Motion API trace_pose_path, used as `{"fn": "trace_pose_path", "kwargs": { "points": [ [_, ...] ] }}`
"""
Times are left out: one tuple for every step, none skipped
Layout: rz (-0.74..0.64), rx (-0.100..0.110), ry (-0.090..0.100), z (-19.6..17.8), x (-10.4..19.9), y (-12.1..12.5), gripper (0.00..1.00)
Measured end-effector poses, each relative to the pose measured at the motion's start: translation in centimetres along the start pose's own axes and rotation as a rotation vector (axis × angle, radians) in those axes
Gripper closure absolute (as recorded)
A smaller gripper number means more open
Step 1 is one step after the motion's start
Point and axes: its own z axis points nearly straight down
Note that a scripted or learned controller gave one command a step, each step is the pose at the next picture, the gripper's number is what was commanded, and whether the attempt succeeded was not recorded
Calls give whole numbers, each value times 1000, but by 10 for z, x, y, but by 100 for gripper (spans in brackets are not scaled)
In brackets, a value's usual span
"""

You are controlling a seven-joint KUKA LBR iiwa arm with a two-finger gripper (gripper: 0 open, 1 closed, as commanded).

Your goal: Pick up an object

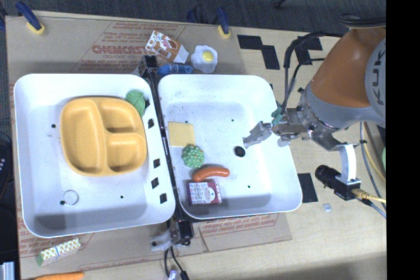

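From above and at a slant, the counter [118, 42] carries 2 shallow white bins side by side. The left bin [33, 160] holds a yellow divided tray [102, 134] with 3 compartments, tilted a little, and a green leafy toy [136, 100] touching the tray's upper right corner, close to the wall shared with the other bin.

The right bin [262, 92] holds the loose things. A pale yellow square slice [182, 134] lies near its left wall. Just below it sits a green bumpy ball [192, 155], and just below that a red-orange sausage [210, 172] lies roughly level, nearly touching the ball. Beneath the sausage a small dark red packet [203, 192] rests near the bin's front wall. A small black round thing [239, 151] lies apart from these, toward the bin's middle.

The arm [348, 75] reaches in from the right, its orange band above the grey wrist. The claw [254, 137] hangs over the right half of the right bin, just up and right of the black round thing, well apart from the sausage and ball. Nothing shows between its fingers; whether they are spread or pressed together, I cannot tell.

Beyond the bins on the counter lie a patterned carton [161, 44], a blue piece [174, 68] and a white and yellow egg toy [205, 58].
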Motion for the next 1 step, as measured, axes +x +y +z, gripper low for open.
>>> {"fn": "trace_pose_path", "kwargs": {
  "points": [
    [-77,3,1,110,42,22,0]
  ]
}}
